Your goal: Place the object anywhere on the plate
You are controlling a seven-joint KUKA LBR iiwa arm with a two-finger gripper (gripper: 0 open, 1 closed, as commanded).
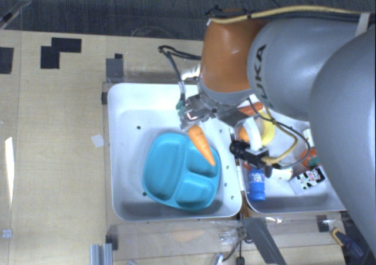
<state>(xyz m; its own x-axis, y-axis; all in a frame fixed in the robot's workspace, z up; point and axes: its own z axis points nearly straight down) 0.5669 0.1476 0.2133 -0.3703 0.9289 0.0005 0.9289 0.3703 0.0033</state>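
A blue divided plate [176, 173] lies in the left white bin [126, 140], towards its front right. An orange carrot [201, 144] slants over the plate's upper right rim, thick end up and tip pointing down-right. My gripper [189, 118] hangs just above that thick end under the orange wrist band, and its fingers are shut on the carrot's top. The arm hides the back right part of the left bin.
The right bin [294, 205] holds a blue can [257, 184], a yellow and white item [263, 131], a small white dotted piece [306, 179] and bits of orange-red. The divider between the bins runs just right of the plate.
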